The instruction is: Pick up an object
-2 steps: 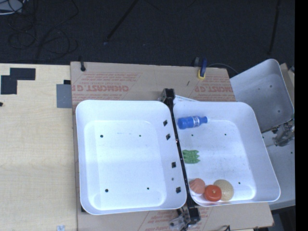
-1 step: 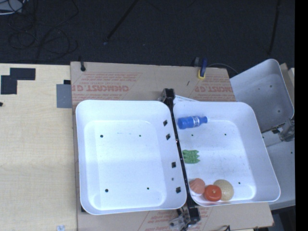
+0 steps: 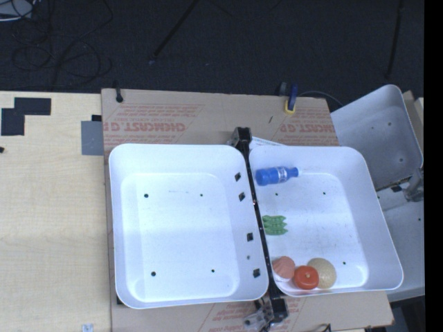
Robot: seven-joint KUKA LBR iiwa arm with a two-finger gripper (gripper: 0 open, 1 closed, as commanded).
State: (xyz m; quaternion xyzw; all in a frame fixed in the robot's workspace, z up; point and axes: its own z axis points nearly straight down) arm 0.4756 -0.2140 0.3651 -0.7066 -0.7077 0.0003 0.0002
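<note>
2 shallow white plastic bins side by side on cardboard sheet [image 3: 208, 116], black clips along shared edge. Left bin [image 3: 124, 220]: smooth floor, wide open room. Right bin [image 3: 374, 206]: middle and right side open, objects kept near left wall and near corner. Blue bottle [image 3: 276, 176] lying on side by far-left wall. Green ridged item [image 3: 274, 225] beside divider, shape hard to make out. Near corner: beige round object [image 3: 323, 272], red round object [image 3: 306, 277], pink object [image 3: 284, 267], touching in cluster. Gripper state: cannot tell.
</note>
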